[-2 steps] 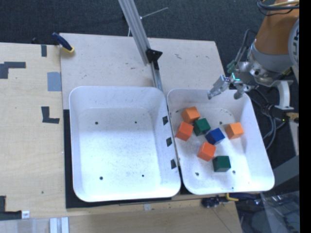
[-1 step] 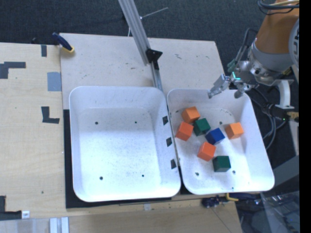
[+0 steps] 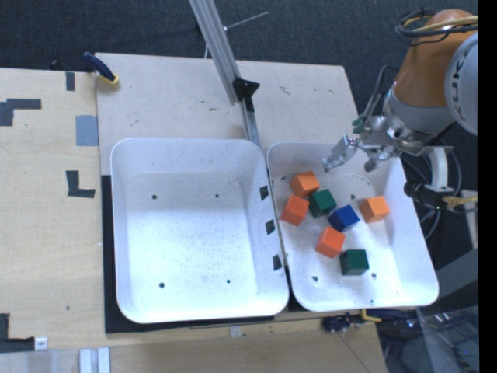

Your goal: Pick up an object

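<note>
The right bin (image 3: 404, 282) holds several small cubes. Orange ones lie at the top (image 3: 305, 183), the left (image 3: 295, 209), the right (image 3: 375, 208) and lower middle (image 3: 330, 242). Two green cubes (image 3: 323, 202) (image 3: 354, 262) and a blue cube (image 3: 343, 217) sit among them. My gripper (image 3: 356, 158) hangs over the bin's far edge, above and right of the top orange cube. Its fingers (image 3: 337, 158) are spread apart with nothing between them.
The left bin (image 3: 128, 208) stands beside the right one, sharing a middle wall. A slanted metal rail (image 3: 221, 45) runs down to the bins' junction. A blue and yellow tool (image 3: 101, 68) lies on the bench at the far left.
</note>
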Robot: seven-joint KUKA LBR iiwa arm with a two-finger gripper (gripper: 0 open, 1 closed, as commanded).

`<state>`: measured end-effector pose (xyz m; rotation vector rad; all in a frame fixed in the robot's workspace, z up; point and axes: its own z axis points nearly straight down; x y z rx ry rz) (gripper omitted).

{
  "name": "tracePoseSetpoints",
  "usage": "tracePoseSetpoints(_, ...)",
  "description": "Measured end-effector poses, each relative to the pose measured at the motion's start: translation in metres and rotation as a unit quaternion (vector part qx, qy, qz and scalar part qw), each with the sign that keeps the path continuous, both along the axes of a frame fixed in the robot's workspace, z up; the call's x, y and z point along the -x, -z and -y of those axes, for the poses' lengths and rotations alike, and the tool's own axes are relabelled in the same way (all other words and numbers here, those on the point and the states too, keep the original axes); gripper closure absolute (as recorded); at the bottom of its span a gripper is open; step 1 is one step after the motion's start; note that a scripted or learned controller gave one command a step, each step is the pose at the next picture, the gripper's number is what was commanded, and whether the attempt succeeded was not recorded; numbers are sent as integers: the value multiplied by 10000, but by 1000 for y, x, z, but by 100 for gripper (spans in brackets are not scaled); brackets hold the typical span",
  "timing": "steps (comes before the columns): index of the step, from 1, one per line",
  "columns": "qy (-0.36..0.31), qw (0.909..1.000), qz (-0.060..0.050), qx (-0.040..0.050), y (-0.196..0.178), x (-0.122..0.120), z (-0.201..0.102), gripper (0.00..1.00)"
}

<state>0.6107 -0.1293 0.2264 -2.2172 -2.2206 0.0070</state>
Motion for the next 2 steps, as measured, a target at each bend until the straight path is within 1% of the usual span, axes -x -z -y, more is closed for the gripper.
tracePoseSetpoints(1,-2,10000,-3,0,48,-7,-2,0)
tracePoseSetpoints(2,3,10000,-5,1,94,-6,3,0)
